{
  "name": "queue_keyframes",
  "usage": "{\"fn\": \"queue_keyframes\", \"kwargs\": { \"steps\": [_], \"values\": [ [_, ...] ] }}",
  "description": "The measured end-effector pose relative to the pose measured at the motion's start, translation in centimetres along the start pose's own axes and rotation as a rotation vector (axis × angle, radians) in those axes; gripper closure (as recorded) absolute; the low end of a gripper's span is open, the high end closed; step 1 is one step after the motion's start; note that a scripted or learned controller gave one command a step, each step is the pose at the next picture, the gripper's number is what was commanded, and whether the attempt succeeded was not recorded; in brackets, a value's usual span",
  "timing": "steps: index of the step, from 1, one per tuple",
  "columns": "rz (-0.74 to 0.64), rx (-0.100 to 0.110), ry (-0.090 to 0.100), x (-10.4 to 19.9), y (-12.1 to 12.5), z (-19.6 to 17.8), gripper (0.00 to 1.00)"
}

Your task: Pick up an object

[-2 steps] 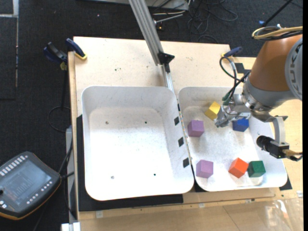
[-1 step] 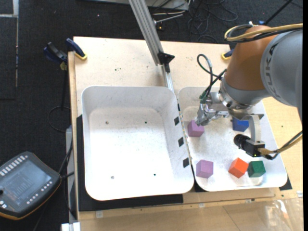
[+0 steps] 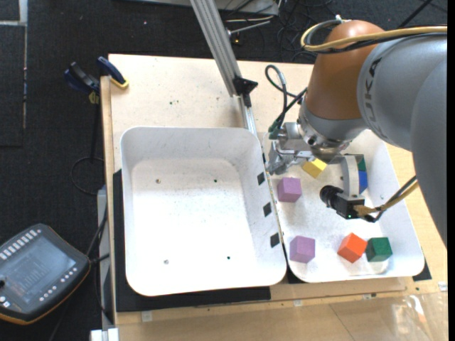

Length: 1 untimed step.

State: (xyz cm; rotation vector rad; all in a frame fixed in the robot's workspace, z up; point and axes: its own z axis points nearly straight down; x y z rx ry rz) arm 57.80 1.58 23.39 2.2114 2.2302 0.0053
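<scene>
My gripper (image 3: pixel 279 159) hangs low over the far left part of the right bin (image 3: pixel 402 222), close to the wall between the two bins. A yellow block (image 3: pixel 313 167) lies just to its right, partly under the wrist. A purple block (image 3: pixel 288 189) sits right below the gripper in the view. A second purple block (image 3: pixel 302 249) rests near the bin's front left. An orange block (image 3: pixel 351 247) and a green block (image 3: pixel 379 248) sit side by side at the front right. A blue and green piece (image 3: pixel 362 173) peeks out from behind the arm's hardware.
The left bin (image 3: pixel 142 148) stands beside the right one. A slanted metal rail (image 3: pixel 217 38) runs down to the bins' shared far corner. A black camera unit (image 3: pixel 340 201) hangs from the wrist over the right bin. A teach pendant (image 3: pixel 35 272) lies at the lower left.
</scene>
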Motion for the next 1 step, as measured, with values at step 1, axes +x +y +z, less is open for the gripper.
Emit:
{"fn": "queue_keyframes", "kwargs": {
  "steps": [1],
  "values": [
    [0.0,0.0,0.001,5.95,1.32,-0.87,1.0]
  ]
}}
